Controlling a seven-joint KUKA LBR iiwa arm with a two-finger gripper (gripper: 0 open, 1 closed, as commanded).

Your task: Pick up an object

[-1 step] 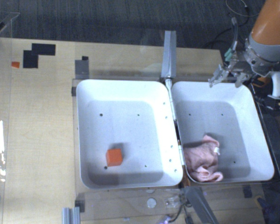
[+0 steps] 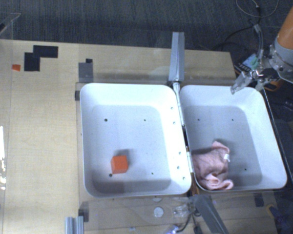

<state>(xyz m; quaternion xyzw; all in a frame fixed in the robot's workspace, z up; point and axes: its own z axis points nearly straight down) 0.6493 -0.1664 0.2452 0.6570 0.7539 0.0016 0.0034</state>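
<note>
Pale wood worktop carries two white bins side by side, a metal divider rail between them. From above, the left bin holds an orange block near its front, lying alone on the floor — an easy target. The right bin holds a crumpled pink cloth slumped against its front-left corner. The gripper hangs over the right bin's back rim, well apart from both things; whether its fingers are spread cannot be told. No grasp looks begun — the arm seems parked clear of the bins.
</note>
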